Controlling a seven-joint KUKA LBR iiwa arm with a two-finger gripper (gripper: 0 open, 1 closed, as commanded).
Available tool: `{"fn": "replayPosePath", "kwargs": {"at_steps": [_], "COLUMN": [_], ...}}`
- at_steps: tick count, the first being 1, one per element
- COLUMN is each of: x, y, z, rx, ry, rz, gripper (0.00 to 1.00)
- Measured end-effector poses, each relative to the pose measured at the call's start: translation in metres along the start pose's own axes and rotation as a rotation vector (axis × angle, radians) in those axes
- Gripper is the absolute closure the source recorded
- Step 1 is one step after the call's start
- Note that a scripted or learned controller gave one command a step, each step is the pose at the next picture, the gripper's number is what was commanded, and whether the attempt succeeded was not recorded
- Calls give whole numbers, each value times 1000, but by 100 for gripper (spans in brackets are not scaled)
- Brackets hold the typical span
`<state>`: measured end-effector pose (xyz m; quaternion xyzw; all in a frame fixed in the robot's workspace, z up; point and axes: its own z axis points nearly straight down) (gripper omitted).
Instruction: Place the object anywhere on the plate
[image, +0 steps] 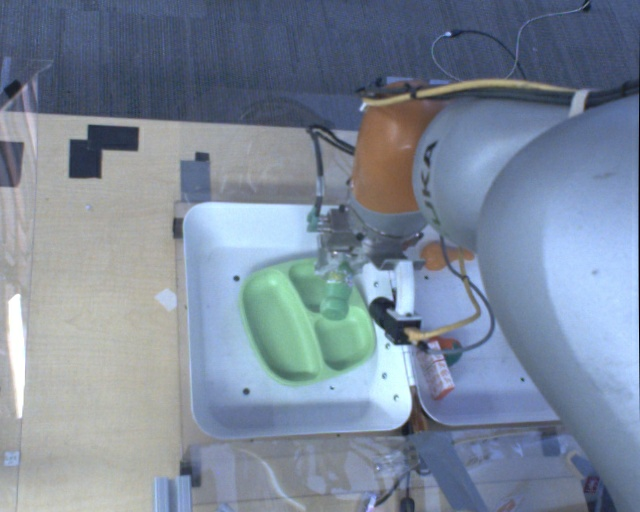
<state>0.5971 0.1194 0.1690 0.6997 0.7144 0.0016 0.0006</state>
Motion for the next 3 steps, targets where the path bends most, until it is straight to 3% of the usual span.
{"fn": "replayPosePath", "kwargs": {"at_steps": [1, 2, 3], "x": [-1, -57, -7], "y": [0, -35, 41], "z": [0, -17, 76], "rx": [0, -1, -5], "ry": [0, -1, 2], "rz": [1, -56, -144], "gripper": [0, 0, 0]}}
